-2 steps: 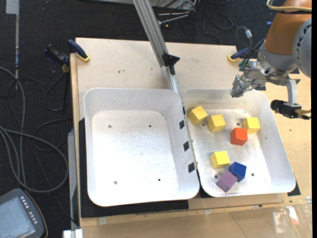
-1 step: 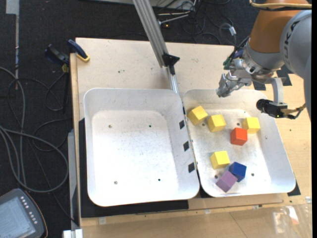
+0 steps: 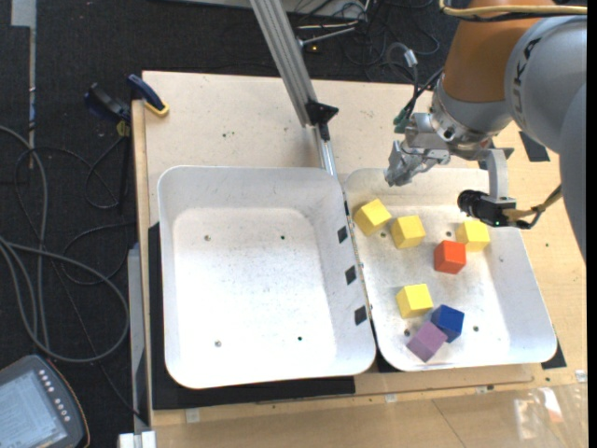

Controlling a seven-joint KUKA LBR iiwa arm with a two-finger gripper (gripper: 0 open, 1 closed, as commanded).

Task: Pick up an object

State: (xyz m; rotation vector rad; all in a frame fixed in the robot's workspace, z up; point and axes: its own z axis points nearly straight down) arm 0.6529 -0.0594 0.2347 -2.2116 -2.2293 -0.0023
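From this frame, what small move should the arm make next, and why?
Probably a short move down and toward the camera, onto the nearest yellow cube. The gripper hangs over the far edge of the right bin with nothing visible between its fingers, and that cube lies just in front of it, apart from its neighbouring yellow cube.

The gripper [image 3: 403, 173] hung over the far edge of the right bin [image 3: 522, 329], above the blocks. In that bin lay 4 yellow blocks [image 3: 372, 215], 1 orange block [image 3: 450, 256], 1 blue block [image 3: 449, 320] and 1 purple block [image 3: 427, 341]. The left bin [image 3: 187, 194] sat beside it.
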